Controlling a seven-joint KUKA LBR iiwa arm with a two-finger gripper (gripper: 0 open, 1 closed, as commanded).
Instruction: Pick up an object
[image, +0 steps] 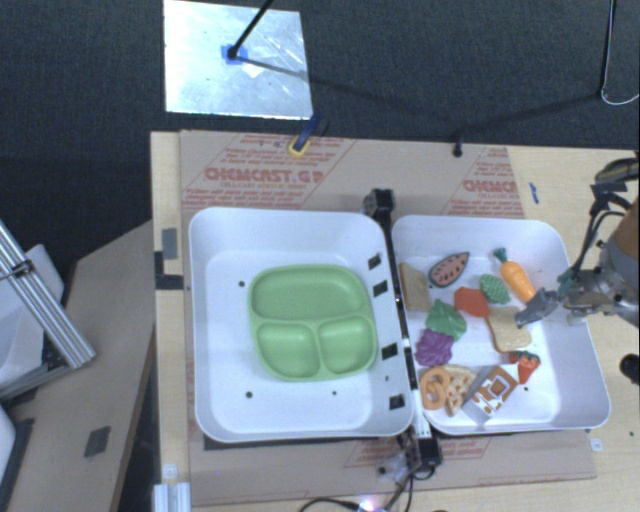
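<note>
The carrot (514, 279) lies in the right bin (585, 375), its long axis slanting from green top at upper left to orange tip at lower right. The claw (533, 308) hovers just below it, over a tan bread slice (508, 332); its opening cannot be told.

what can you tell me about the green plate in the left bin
The green plate is a pale green, rounded-square divided tray that looks like smooth plastic. It has three wells: a wide one across the far side and two smaller ones along the near side, split by raised ridges. It lies flat and right way up on the floor of the left bin, roughly centred, nearer the divider side. Nothing lies in its wells, and it touches nothing besides the bin floor.
</note>
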